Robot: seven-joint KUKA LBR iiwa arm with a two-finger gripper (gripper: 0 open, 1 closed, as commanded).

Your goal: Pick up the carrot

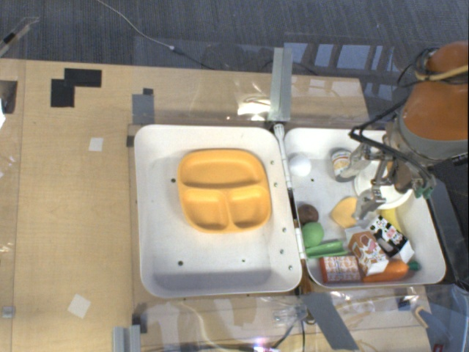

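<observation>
Carrot [387,271] lies at the bottom edge of the right bin [434,264], orange tapered plastic piece with a green tip at its right end, lying roughly horizontal, touching a small printed carton [368,250] above it and a red-brown box [341,269] to its left. Pincer [368,196] hangs above the middle of the right bin, at about 11 o'clock from the carrot and well apart from it, with the carton and a black-and-white patterned item [387,232] between them. Metal fingers [375,193] point down and left; cannot tell whether they are spread or closed, nothing seen between them. Arm [438,108] enters from 3 o'clock, orange rounded band, grey body, black cables looping off it. Other right-bin contents: white ball [300,166] at 10 o'clock of the bin, small round tin-like piece [341,163] beside it, dark brown rounded lump [308,213], pale yellow wedge [344,213] just beside the pincer tip, smooth green pear-like shape [313,234], green stick shape [325,249] under it, white disc [392,196] and a yellow piece [390,217] partly hidden by the pincer. Left bin [154,233], shallow glossy white plastic with rounded corners, holds a yellow-orange divided tray [223,189] with three compartments, matte, rounded-square. Counter [66,218] is light wood, with black tape marks [73,85] at 10 o'clock and clear plastic sheeting around the bins.
</observation>
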